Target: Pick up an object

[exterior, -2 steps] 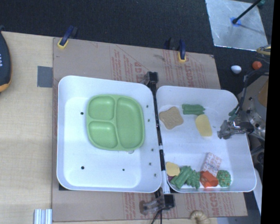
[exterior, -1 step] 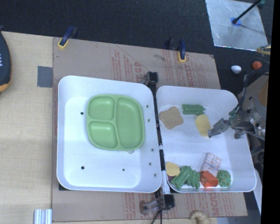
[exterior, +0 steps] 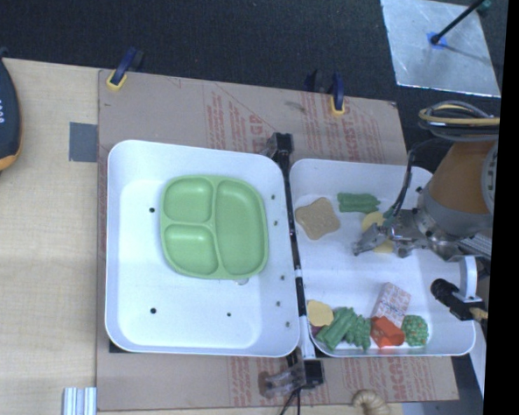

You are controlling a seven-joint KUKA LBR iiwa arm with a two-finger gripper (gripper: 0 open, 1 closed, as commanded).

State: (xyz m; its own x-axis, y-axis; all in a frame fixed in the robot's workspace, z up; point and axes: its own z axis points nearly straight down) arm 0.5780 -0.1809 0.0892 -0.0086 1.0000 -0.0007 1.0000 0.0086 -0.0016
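Well, the yellow toy point(exterior: 374, 223) lies in the right bin point(exterior: 426, 344), near the top, just under the green leafy piece point(exterior: 358, 202). My gripper point(exterior: 369, 241) is right on top of it, low in the bin. My fingers are dark and thin here, and they sit so close against the yellow toy that I cannot tell how far apart they are, or if the toy is between them. One fingertip point(exterior: 359, 249) sticks out to the left, past the toy, over bare white floor.

Just to the left of that is the tan bread slice point(exterior: 317, 219), apart from my fingers. Down near the bottom edge of the same bin there is a row of small play foods: a yellow bit point(exterior: 320, 313), green beans point(exterior: 343, 328), a red piece point(exterior: 386, 332), a green round broccoli point(exterior: 415, 329), and a pale pink wafer point(exterior: 391, 301) just above them. They are all well away from my fingers.

My arm point(exterior: 458, 184) comes in from the right, grey with orange on it.

The left bin point(exterior: 126, 238) holds a green plate point(exterior: 214, 227) with three parts. Both bins sit on a brown board point(exterior: 204, 111) on the bench.
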